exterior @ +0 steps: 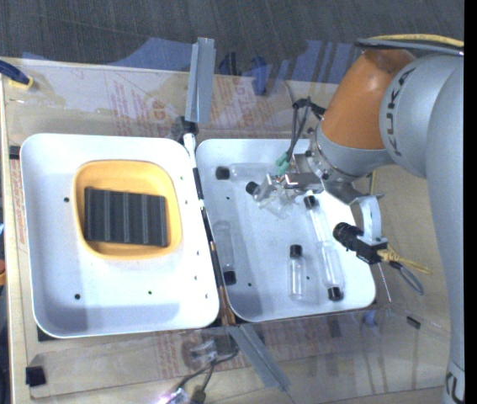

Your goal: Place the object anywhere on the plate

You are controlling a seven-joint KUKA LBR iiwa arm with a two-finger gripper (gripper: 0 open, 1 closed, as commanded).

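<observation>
Pick stage, by the look of things: nothing carried over to the plate yet. Gripper low over the far part of the right bin, wrist reaching in from the right. Whether open or shut, or holding anything: cannot tell from this slant, with clear plastic and glare crowding the tip.

Likely object: a clear vial with a black cap, lying just left of the gripper on the bin floor, touching or nearly so; contact not readable. More vials in the same bin: one just near of the gripper, two side by side toward the near right corner, another along the left wall. Loose black caps scattered between them.

Plate well apart, in the middle of the left bin, yellow, already bearing a dark ridged block over most of its middle.

Next move, as a judgement: needs a sure closing on one vial, then a lift high enough to clear both bin walls, then travel left. Calls for care at the drop, since a round vial may roll off the block's ridges or off the narrow yellow rim left bare around it.
</observation>
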